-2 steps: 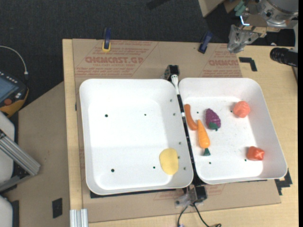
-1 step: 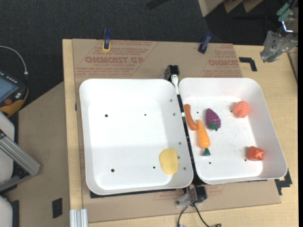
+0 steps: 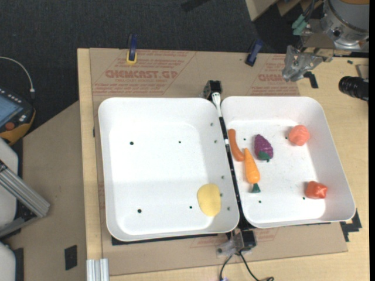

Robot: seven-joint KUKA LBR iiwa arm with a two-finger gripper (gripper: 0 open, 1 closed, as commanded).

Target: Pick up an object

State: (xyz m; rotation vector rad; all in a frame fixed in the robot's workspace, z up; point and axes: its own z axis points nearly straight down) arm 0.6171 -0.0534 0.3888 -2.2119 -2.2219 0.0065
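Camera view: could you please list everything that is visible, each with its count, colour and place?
Bins: 2, white, side by side on the bench.
Yellow lump: 1, pale yellow, left bin, near right corner.
Curved piece: 1, orange, right bin, by its left wall.
Carrot: 1, orange with a green end, right bin, just right of the curved piece.
Purple item: 1, purple, right bin, middle.
Pink item: 1, pinkish orange, right bin, far right.
Red item: 1, red, right bin, near right.
Clamps: 2, blue, far edge of the board.
Gripper: 1, grey, above the board beyond the right bin, holding nothing.
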